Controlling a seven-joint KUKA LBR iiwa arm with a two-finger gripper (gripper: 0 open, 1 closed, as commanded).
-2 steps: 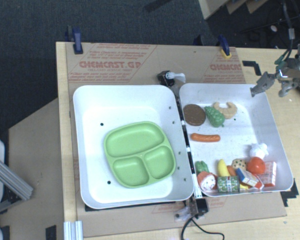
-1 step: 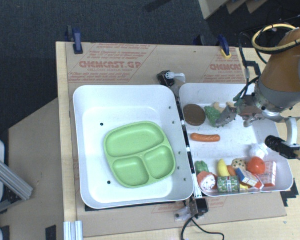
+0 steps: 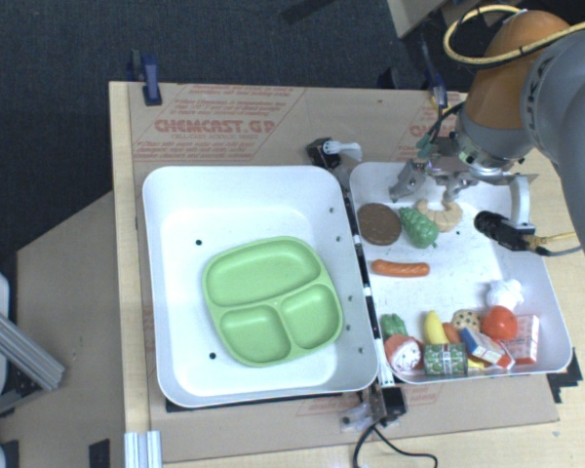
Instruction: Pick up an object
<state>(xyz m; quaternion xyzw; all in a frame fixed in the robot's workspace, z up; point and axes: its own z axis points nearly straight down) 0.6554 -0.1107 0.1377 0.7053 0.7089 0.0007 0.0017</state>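
My gripper (image 3: 429, 187) hangs low over the far end of the right bin (image 3: 526, 261), under the orange-banded wrist (image 3: 502, 76). Directly below and beside it lie a beige ring-shaped piece (image 3: 448, 214), a green lumpy toy vegetable (image 3: 419, 228) and a brown round disc (image 3: 378, 223). The gripper's body hides part of the beige piece. I see nothing clearly held. An orange sausage-like toy (image 3: 401, 269) lies alone in the middle of the bin.
Several small toy foods cluster at the right bin's near end (image 3: 458, 344), with a red and white piece (image 3: 502, 310) beside them. The left bin (image 3: 175, 261) holds a green divided plate (image 3: 271, 300). A black camera part (image 3: 502, 230) sticks out by the wrist.
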